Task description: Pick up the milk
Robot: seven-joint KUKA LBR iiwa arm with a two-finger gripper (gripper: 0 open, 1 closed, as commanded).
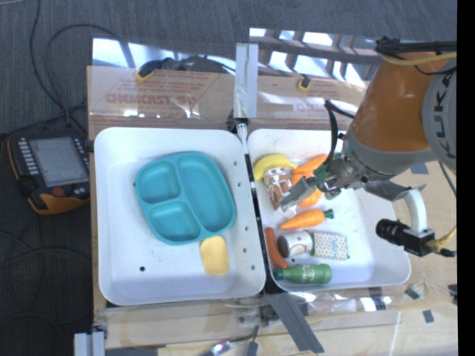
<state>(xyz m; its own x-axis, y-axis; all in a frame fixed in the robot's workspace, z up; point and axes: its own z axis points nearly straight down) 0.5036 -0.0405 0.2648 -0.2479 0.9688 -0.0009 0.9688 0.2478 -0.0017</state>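
The milk (277,185), a small white carton with brown print, lies in the right bin (386,273) near its left wall, just below a yellow fruit (269,164). My gripper (306,191) hangs low over the bin, immediately right of the carton and on top of an orange carrot (310,167). Its tip reaches toward the carton's right side. Nothing shows as lifted. The arm's orange band and grey wrist cover the bin's upper right part.
A second carrot (304,218), a small can (295,243), a grey patterned box (331,246), a green bottle (304,274) and a red piece (273,251) lie nearer the front. The left bin (119,273) holds a teal divided plate (184,196) and a yellow item (214,255).
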